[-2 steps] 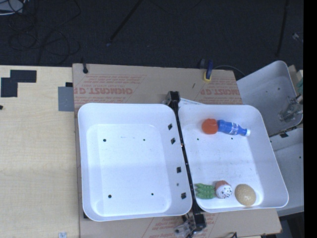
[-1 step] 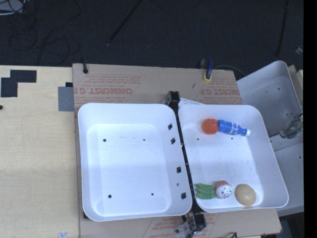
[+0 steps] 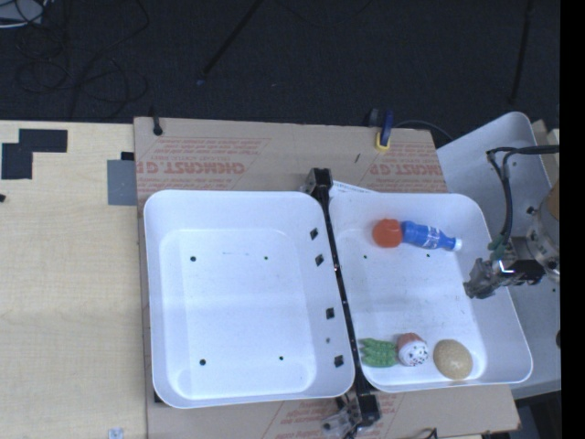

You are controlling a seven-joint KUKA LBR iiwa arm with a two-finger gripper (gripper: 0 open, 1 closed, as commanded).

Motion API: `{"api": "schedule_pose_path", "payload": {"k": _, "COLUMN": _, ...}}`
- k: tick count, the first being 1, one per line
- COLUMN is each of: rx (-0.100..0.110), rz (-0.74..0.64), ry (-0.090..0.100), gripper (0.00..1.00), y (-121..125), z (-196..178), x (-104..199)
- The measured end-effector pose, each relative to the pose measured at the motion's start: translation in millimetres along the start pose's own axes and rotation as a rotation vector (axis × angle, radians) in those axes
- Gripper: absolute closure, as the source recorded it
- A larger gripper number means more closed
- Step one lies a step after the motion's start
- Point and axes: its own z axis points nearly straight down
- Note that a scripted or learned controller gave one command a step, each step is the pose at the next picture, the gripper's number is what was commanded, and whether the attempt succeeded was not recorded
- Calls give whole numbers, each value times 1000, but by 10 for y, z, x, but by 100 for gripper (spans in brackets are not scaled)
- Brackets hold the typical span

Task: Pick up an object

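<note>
The right bin (image 3: 457, 210) holds an orange ball (image 3: 387, 233) touching a blue bottle (image 3: 428, 237) near its far side. Along its near edge lie a green toy (image 3: 376, 352), a small red-and-white ball (image 3: 412, 349) and a tan egg-shaped object (image 3: 452, 358). My gripper (image 3: 479, 284) hovers at the bin's right wall, right of the bottle and above the tan object. Nothing shows between its dark fingers.
The left bin (image 3: 164, 245) sits beside the right one, with a black divider strip (image 3: 331, 273) between them. Cardboard (image 3: 228, 158) lies under both bins. A wooden bench top (image 3: 64, 273) extends to the left. Cables (image 3: 501, 186) loop above the wrist.
</note>
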Motion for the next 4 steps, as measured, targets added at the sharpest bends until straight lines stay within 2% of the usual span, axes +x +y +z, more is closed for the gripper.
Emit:
{"api": "schedule_pose_path", "payload": {"k": 1, "rx": -7, "rz": 1, "ry": -3, "gripper": 100, "y": 8, "z": 161, "x": -282}}
{"api": "schedule_pose_path", "payload": {"k": 2, "rx": -10, "rz": 1, "ry": -4, "gripper": 100, "y": 11, "z": 128, "x": -495}}
{"api": "schedule_pose_path", "payload": {"k": 4, "rx": -11, "rz": 3, "ry": -4, "gripper": 100, "y": 8, "z": 84, "x": -599}}
